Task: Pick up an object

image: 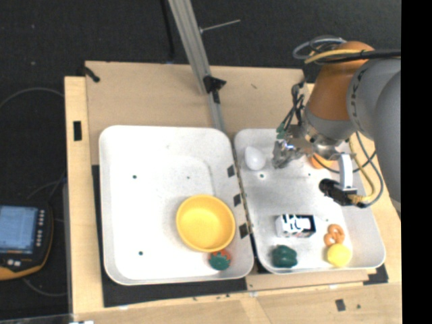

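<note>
gripper [283, 152] over right bin's [364, 211] far end | finger state: cannot tell | nearest target — white egg-like object [254, 158], just to its left | others lie nearer the front edge

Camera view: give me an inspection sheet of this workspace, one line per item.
Surface: wooden bench bearing left bin and right bin side by side.
Job's things: yellow bowl and a green piece in the left bin; white ball, black-and-white box, green lump, orange piece and yellow fruit in the right bin.
Clutter: nothing seen.
Grippers: gripper low over the right bin's far end, beside the white ball.
Cables: black cables loop off the wrist.
Surroundings: metal pole; handheld pendant on dark floor.
</note>
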`<state>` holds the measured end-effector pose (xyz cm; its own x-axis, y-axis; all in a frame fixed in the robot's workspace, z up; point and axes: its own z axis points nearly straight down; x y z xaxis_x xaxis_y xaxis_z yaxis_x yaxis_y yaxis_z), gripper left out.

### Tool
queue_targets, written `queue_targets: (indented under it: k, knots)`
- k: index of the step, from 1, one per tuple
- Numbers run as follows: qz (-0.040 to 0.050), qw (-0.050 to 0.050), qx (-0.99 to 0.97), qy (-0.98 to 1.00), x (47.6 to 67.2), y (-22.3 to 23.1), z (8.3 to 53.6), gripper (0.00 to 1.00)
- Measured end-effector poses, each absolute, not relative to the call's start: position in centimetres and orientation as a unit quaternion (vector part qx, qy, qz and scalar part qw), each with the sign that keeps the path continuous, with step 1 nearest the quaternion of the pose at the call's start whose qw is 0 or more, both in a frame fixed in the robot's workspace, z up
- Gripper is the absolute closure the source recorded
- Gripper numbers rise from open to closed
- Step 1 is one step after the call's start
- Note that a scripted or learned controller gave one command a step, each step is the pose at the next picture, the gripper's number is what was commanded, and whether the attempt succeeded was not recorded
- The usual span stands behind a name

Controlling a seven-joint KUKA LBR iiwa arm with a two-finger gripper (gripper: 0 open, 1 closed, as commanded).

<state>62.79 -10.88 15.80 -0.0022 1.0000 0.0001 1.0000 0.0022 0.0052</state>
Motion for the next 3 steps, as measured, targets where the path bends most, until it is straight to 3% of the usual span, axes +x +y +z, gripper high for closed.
queue_targets:
  k: [1, 2, 3]
  knots:
    - [0.0025, 0.003, 0.706, 0.708, 63.6, -11.3, 22.0, 1.00]
    - [0.0016, 0.001, 0.706, 0.708, 63.7, -11.4, 24.5, 1.00]
    - [-0.0004, 0.000, 0.706, 0.709, 60.3, -6.7, 23.7, 1.00]
